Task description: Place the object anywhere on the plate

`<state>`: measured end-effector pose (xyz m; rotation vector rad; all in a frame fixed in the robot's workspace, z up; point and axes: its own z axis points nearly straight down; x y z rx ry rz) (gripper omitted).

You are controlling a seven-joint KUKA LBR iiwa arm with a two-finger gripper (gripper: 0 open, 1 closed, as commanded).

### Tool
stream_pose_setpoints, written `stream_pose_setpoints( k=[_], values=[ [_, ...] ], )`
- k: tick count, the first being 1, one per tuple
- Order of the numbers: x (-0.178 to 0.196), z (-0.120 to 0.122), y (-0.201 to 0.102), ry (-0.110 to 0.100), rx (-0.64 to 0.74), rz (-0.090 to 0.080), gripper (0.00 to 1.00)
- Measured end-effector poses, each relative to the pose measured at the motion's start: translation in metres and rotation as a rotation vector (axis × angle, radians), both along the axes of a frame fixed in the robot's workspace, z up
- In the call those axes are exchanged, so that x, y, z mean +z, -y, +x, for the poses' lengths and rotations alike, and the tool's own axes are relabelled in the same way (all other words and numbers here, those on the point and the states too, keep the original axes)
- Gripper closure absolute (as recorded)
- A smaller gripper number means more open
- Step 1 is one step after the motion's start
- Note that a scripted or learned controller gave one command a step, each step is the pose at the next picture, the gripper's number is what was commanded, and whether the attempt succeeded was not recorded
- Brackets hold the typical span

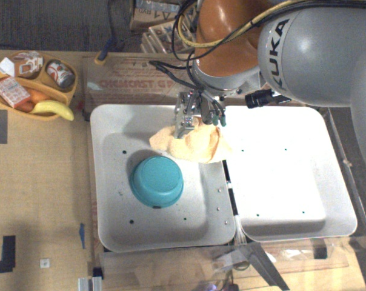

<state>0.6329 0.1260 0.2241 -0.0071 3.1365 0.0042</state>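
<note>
A pale yellow, soft-looking object (194, 144) is at the back right of the left bin (110, 132), with its right edge over the divider between the bins. The gripper (200, 121) is directly above the object's back edge and touches or nearly touches it. Whether the object is gripped or just lying under the gripper is not visible. The teal round plate (157, 180) sits in the middle of the left bin, just in front and to the left of the object, and has nothing on it.
The right bin (286, 174) lies beside the left one. A yellow tray (31, 86) with toy food and a banana rests on the bench at the far left. Cables and the arm's orange band (228, 26) hang over the bins' back edge.
</note>
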Motion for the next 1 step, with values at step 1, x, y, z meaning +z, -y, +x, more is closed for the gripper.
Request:
stream_pose_setpoints(
  k=[1],
  values=[
    [0.0005, 0.0002, 0.0001, 0.001, 0.000, 0.000, 0.00]
  ],
)
